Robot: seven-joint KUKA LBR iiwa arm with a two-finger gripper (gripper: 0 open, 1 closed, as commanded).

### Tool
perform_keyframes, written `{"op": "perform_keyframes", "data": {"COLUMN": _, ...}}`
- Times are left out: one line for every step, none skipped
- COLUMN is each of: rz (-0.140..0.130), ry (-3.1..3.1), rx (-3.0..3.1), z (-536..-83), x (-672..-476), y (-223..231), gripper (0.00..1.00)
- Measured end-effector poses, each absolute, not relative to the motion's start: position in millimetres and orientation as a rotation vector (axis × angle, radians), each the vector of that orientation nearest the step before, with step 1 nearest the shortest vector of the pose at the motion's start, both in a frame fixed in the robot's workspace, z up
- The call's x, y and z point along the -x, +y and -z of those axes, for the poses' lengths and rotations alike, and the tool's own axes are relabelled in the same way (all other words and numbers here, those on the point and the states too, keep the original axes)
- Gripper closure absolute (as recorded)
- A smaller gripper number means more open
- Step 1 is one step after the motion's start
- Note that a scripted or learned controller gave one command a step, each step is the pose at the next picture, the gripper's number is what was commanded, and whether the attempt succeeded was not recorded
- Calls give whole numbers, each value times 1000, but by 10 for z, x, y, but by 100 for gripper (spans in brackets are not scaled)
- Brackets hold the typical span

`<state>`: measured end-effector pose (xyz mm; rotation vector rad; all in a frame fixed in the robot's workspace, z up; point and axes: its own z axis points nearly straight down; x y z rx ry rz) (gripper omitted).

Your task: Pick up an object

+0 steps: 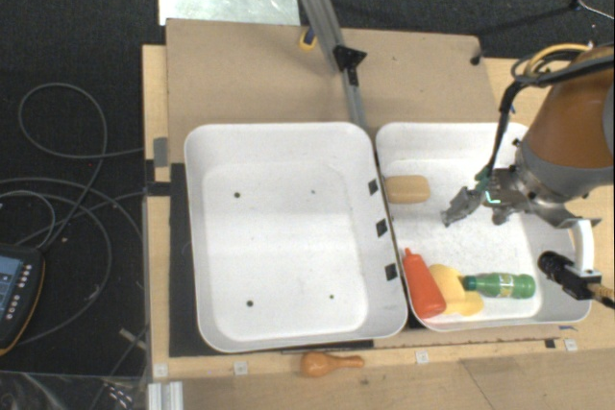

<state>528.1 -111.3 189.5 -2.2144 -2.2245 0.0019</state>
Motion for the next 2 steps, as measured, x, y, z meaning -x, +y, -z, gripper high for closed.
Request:
{"op": "perform_keyframes", "data": {"rz": 2, "ry": -2224, "rx": 2219, "z": -1910, "x": -5290, "y": -1115, "gripper": 0}}
{"op": "perform_keyframes", "data": {"rz": -4, "ry": -2219, "rx": 2219, "z": -1360, "x": -5292, "y": -1214, "gripper": 0}}
